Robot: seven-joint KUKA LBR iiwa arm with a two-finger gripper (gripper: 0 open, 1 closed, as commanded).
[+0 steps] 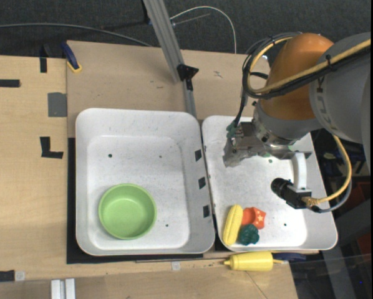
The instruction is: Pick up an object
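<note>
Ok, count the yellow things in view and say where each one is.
2. A yellow corn-like toy lies in the right bin, near its front left corner. A yellow bottle-shaped thing lies outside on the bench, just past that bin's front edge. The arm may hide others.

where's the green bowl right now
The green bowl sits in the left bin, in its near-left corner, well apart from the small toys in the right bin.

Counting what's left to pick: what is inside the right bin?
Inside the right bin: a yellow toy, an orange piece, a green piece. The arm covers the far end.
</note>
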